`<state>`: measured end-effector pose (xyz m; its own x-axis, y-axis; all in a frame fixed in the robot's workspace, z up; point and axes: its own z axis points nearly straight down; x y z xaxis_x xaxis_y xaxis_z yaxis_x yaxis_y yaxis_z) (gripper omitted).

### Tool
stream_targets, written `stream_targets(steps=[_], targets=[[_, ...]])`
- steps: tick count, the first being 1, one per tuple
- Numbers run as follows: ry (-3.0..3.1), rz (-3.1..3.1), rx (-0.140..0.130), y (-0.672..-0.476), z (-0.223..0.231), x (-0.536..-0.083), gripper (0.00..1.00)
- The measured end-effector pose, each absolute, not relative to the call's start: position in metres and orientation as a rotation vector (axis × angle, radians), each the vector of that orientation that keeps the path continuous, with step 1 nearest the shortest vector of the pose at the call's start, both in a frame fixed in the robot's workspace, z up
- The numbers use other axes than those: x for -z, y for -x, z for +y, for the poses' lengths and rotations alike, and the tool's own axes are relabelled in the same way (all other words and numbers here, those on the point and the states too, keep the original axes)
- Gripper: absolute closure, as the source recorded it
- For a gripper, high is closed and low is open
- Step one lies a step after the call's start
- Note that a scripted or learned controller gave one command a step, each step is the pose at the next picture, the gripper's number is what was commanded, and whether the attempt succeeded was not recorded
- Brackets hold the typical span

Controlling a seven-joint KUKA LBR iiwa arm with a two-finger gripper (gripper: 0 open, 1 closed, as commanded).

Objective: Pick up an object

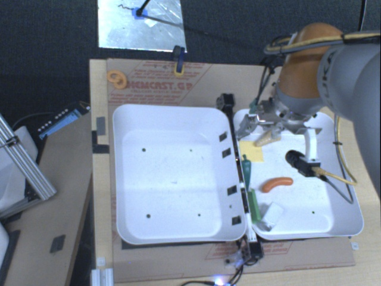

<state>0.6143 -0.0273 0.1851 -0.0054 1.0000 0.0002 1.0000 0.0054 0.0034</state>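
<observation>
Worktop (59,177): a pale tan surface across the lower left of the frame, under a printed cardboard sheet (196,79) that carries both bins.
Arm (351,82): grey, enters from the upper right; its orange band (306,58) sits over the top edge of the right bin.
Left bin (172,177): white and shallow, takes the middle of the frame.
Right bin (309,213): white, set against the left bin's right wall; all the loose things lie in its left half.
Metal sheet (141,16): shiny square, upper left of the frame, beyond the cardboard.
Gripper (265,130): low over the upper left part of the right bin; how wide it stands cannot be told.
Green pen (253,202): lies along the right bin's left wall, pointing up and down the frame.
Orange sausage (277,184): lies flat near the middle of the right bin, below the gripper and apart from it.
Yellow square (253,154): flat on the bin floor, just below and left of the gripper, beside the pen's upper end.
Tan piece (268,137): right at the gripper's lower edge, above the yellow square; held or merely touching, I cannot tell.
Grey scrap (271,214): lower left corner of the right bin, just beside the pen's lower end.
Orange ring (116,79): on the cardboard's upper left corner.
</observation>
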Motion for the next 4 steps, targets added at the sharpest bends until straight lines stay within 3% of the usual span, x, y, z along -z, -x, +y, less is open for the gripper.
stream_targets(steps=[2,3,4], targets=[[-2.214,2.223,-0.006,-0.670,-0.074,-0.186,0.00],[-2.223,2.225,0.005,-0.667,-0.083,-0.079,0.00],[-2.220,2.217,-0.004,-0.620,-0.107,-0.187,0.00]])
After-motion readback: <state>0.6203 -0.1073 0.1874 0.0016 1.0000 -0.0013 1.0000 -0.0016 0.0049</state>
